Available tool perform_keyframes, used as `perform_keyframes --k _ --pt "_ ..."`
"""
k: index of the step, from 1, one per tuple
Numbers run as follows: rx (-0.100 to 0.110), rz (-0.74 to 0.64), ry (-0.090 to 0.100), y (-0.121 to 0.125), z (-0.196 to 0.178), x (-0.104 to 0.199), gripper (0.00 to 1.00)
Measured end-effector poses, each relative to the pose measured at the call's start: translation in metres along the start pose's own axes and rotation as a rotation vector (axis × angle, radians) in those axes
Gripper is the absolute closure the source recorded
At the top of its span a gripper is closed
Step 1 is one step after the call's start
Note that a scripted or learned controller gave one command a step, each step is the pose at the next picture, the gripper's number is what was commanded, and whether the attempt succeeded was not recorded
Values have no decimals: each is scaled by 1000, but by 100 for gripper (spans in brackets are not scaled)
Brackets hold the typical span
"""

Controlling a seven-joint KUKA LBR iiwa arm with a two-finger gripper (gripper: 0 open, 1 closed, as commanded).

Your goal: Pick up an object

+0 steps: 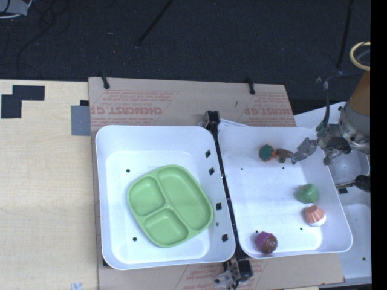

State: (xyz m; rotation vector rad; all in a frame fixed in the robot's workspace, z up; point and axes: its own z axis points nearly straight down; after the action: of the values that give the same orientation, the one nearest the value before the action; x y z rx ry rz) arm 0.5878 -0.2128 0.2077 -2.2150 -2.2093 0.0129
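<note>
A wooden bench ran across the scene, seen from above at a slant, with a sheet of printed cardboard lying on it under two shallow white bins set side by side and touching along a black clamp strip. The left bin held a light green divided plate with three compartments, lying flat and turned at an angle near the bin's middle. The right bin held several small objects well apart from one another. The grey arm, its orange band visible at the right edge, reached in over the right bin's upper right corner. Its gripper hung low near the bin's upper wall, pointing toward the left; whether its claw was released or clenched could not be told from this angle, and nothing was seen held in it. Just beside the gripper's tip lay a small teal ball with a small orange-brown piece touching its right side. Lower, near the right wall, sat a green lump, and just below it an orange and white cupcake-shaped toy. A purple ball rested by the bin's front wall.
</note>
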Motion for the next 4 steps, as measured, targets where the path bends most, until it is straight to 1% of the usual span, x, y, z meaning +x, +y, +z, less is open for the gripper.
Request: perform_keyframes --k 1,2,3,4 --pt "-14 -3 -4 3 -8 0 0" --pt "-9 -6 -1 6 51 9 0" --pt "-8 -7 -1 16 109 10 0" --pt "-11 -8 -2 16 120 11 0"
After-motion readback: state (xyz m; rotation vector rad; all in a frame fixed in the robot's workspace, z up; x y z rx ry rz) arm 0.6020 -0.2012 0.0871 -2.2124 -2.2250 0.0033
